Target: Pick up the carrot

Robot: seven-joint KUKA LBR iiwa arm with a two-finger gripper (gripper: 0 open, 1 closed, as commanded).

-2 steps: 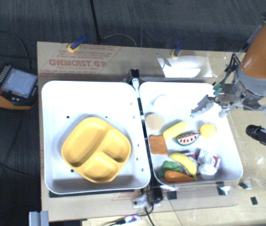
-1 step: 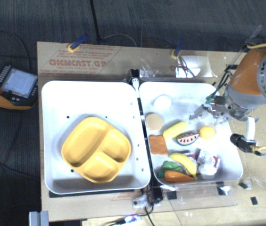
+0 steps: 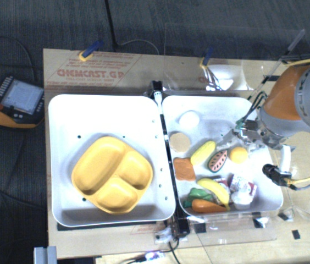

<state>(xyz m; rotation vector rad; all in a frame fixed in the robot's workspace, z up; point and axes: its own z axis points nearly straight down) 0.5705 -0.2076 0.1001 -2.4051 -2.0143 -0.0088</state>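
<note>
While the carrot is lying untouched at the right bin's front edge, the gripper is hovering over the lemon, finger state unclear, needing to travel forward

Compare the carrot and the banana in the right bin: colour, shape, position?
Colour: the carrot is orange with green leaves at its left end; the banana is yellow.
Shape: the carrot looks straight and tapered; the banana is curved.
Position: the carrot lies nearest the right bin's front wall; the banana sits just behind it, touching or overlapping it.
Shared: both are elongated, lie flat, and sit in the front of the same bin, away from the gripper.
</note>
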